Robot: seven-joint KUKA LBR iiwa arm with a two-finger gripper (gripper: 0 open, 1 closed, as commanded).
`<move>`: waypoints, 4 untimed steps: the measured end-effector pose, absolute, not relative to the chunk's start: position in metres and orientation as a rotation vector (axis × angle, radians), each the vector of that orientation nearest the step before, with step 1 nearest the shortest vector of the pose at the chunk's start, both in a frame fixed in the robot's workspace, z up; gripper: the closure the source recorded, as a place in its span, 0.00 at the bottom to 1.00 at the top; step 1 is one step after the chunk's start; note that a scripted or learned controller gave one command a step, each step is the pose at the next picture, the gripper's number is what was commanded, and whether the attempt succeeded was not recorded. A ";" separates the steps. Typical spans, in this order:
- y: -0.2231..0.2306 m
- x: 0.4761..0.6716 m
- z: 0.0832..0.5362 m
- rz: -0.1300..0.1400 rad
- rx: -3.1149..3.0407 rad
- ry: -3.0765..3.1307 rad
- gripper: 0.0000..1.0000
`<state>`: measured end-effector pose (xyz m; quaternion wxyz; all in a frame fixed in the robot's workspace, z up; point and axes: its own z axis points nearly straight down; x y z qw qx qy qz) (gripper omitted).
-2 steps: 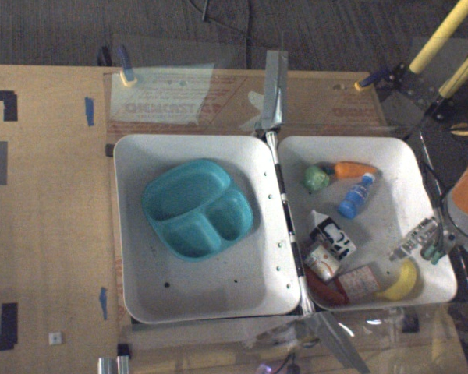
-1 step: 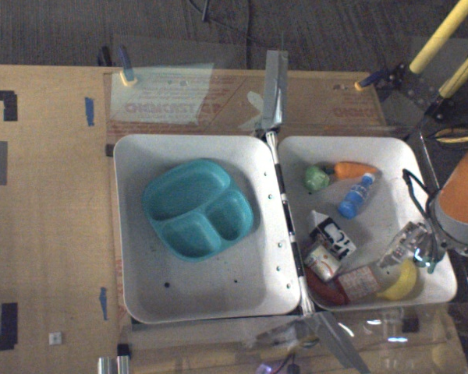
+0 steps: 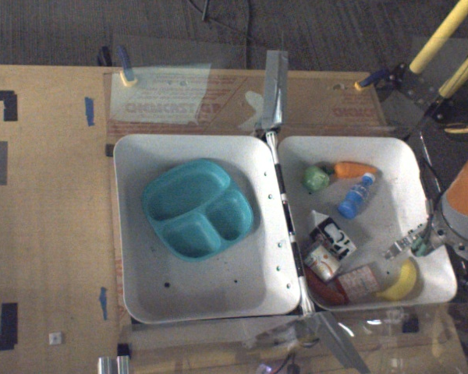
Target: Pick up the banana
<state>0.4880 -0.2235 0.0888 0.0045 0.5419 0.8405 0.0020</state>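
- The banana [image 3: 402, 280] lies in the right bin [image 3: 395, 149], at about 5 o'clock, near the front wall.
- A clear packet [image 3: 359, 281] touches the banana at its 9 o'clock; a red thing [image 3: 325, 288] lies past that, in the bin's front left corner.
- The gripper [image 3: 410, 244] hangs just above the banana, at its 12 o'clock, at the bin's right wall; nothing is seen in it, and I cannot tell how wide it stands.
- A black-and-white carton [image 3: 333, 240] and a small can [image 3: 321, 263] sit mid-left, at 9 o'clock from the gripper.
- A blue bottle [image 3: 356, 196] lies tilted at the bin's middle.
- Farther back, at 11 o'clock, a green fruit [image 3: 316, 178] sits beside a carrot [image 3: 355, 170].
- The left bin [image 3: 132, 287] holds a teal tray [image 3: 197, 207] with three compartments.
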 end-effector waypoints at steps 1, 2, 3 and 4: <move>-0.222 0.488 0.089 0.010 1.697 2.638 0.00; -0.222 0.488 0.089 0.010 1.697 2.638 0.00; -0.222 0.488 0.089 0.010 1.697 2.638 0.00; -0.222 0.488 0.089 0.010 1.697 2.638 0.00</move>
